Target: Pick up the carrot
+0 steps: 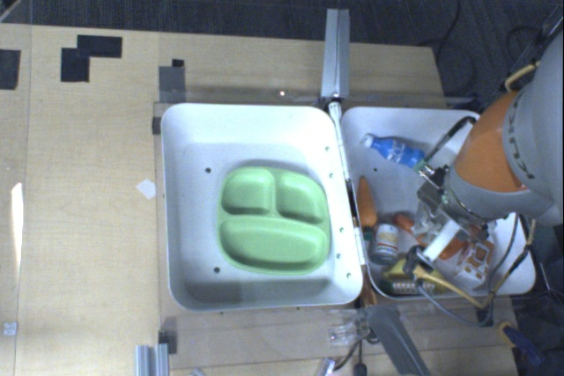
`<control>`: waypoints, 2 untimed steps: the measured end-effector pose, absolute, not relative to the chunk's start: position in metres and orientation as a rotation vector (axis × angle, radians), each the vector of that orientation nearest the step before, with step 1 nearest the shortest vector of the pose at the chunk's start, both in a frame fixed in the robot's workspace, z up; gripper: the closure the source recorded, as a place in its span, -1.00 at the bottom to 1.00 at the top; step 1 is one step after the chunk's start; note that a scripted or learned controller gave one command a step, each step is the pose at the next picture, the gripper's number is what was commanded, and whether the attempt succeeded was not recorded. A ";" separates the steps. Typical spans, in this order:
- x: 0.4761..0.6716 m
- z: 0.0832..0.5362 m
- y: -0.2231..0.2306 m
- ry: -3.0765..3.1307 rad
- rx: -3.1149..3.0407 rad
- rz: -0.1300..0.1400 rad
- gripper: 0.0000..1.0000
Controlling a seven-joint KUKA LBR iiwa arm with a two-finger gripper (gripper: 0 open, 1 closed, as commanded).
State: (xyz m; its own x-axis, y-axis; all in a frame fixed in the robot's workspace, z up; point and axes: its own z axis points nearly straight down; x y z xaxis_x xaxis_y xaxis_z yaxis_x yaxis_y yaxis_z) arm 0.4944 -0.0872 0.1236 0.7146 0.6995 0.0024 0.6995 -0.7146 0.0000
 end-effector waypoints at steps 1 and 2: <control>0.494 0.124 -0.087 -1.186 -2.908 -0.003 -1.00; 0.490 0.089 -0.084 -1.237 -2.892 -0.016 -1.00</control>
